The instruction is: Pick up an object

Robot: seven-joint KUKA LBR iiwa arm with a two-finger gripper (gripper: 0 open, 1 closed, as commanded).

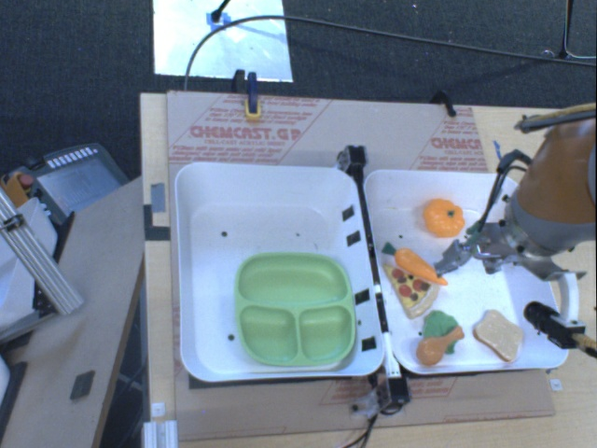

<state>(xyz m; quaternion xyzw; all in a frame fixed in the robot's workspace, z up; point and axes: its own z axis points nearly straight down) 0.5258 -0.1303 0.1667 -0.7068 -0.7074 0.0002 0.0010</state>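
The right bin (pixel 485 183) holds several toy foods. An orange pumpkin (pixel 443 217) lies near its back. An orange carrot (pixel 417 265) lies slantwise at the left, partly over a pizza slice (pixel 412 293). A drumstick with a green top (pixel 437 336) and a bread slice (pixel 498 334) lie near the front wall. My gripper (pixel 454 257) reaches in from the right, low over the bin, with its tip just right of the carrot's thin end. I see nothing held in it.
The left bin (pixel 261 194) holds a green divided plate (pixel 295 308). A black divider with clips (pixel 366 250) runs between the bins. The grey arm with its orange band (pixel 560 189) covers the right bin's right side.
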